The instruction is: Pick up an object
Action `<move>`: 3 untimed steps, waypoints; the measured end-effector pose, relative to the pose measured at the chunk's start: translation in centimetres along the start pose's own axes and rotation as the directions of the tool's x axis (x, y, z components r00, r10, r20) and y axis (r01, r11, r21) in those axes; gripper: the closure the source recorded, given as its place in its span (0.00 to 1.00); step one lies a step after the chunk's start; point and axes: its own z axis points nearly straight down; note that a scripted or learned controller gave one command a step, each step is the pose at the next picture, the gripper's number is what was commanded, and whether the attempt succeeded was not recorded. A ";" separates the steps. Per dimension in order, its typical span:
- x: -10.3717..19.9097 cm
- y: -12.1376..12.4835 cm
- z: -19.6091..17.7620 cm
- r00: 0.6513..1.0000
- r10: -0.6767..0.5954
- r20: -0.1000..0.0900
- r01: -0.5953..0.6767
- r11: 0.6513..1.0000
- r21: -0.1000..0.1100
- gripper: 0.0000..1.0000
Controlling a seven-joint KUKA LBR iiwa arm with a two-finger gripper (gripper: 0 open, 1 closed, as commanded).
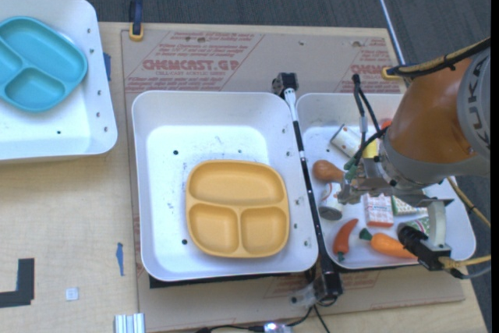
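Camera view: pincer (pixel 352 187) is positioned low in right bin (pixel 466 234), beside brown item (pixel 328 170) and red pepper (pixel 344 236). Finger state cannot be told. Yellow tray (pixel 236 207) is seated in left bin (pixel 156 191).

arm (pixel 437 129) cut by right edge, hiding right bin (pixel 312 121) middle, blue tray (pixel 39 62) cropped left

Left bin (pixel 148 168): open floor around yellow tray (pixel 237 208); right bin (pixel 327 109): crowded with small items beneath arm (pixel 437 129).
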 end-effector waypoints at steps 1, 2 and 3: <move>0.0 0.0 0.0 1.000 0.001 0.000 -0.001 1.000 0.000 0.00; -7.1 0.1 9.4 1.000 0.004 0.006 -0.004 1.000 -0.007 0.00; -7.2 0.2 8.4 1.000 0.005 0.009 -0.005 1.000 -0.013 1.00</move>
